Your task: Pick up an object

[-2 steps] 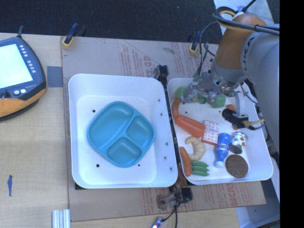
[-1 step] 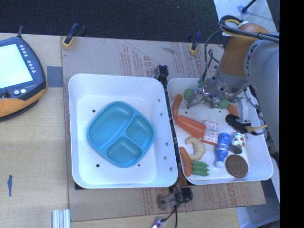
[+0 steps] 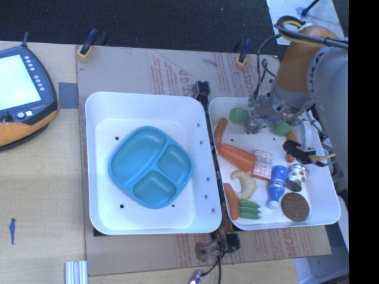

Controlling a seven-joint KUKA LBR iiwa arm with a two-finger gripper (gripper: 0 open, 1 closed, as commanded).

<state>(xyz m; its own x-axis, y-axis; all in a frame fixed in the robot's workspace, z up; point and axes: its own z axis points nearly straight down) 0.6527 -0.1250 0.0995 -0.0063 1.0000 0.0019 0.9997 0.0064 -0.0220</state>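
The right bin (image 3: 329, 216) holds many small toy foods. Among them are a green round piece (image 3: 238, 116), an orange carrot (image 3: 220, 130), a red-orange bottle (image 3: 237, 156), a red packet (image 3: 262, 164), a blue bottle (image 3: 276, 186), a tan croissant shape (image 3: 245, 183), green pea pods (image 3: 249, 209) and a brown cookie (image 3: 294, 206). My gripper (image 3: 258, 125) hangs low over the bin's far end, just right of the green round piece and left of another green item (image 3: 282, 128). The arm hides the fingertips.
The left bin (image 3: 95, 158) carries a blue divided plate (image 3: 151, 166). A tablet-like pendant (image 3: 23, 90) lies at the far left of the bench. Clamps (image 3: 89, 43) sit along the far board edge. The arm's grey body (image 3: 323, 81) covers the right bin's far right corner.
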